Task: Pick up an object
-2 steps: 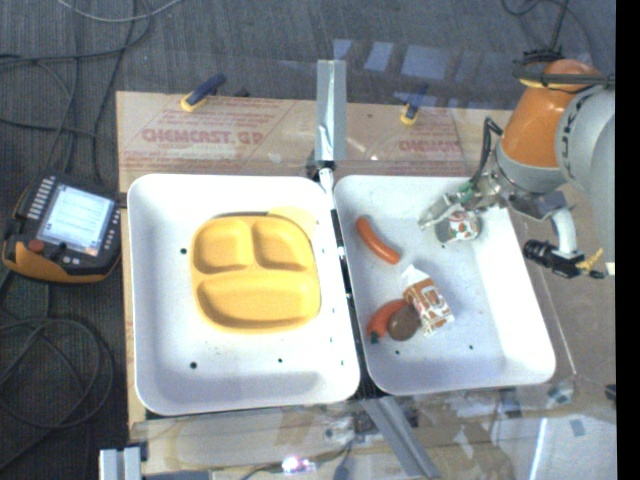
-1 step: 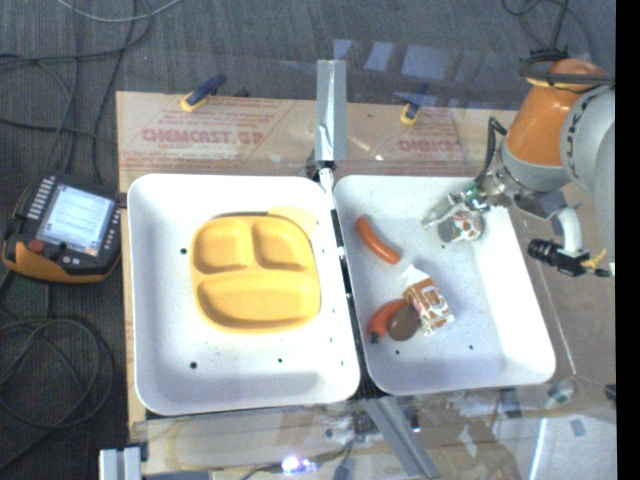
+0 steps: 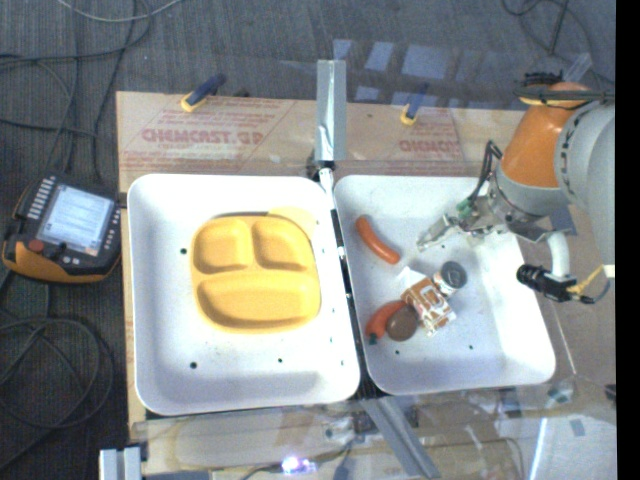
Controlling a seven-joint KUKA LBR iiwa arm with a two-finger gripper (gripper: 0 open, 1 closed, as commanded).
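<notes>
I see my gripper (image 3: 438,234) poised above the right bin (image 3: 520,353), its thin prongs parted and holding nothing, likely lining up a grab. Left of it in that bin lies an orange sausage (image 3: 377,240). Toward the bin's front sit a small dark disc (image 3: 454,275), a patterned block (image 3: 429,304) and a carrot (image 3: 381,320).

The big grey arm with the orange band (image 3: 545,148) reached in from the right, its two-finger gripper (image 3: 440,233) pointing left and down.
</notes>
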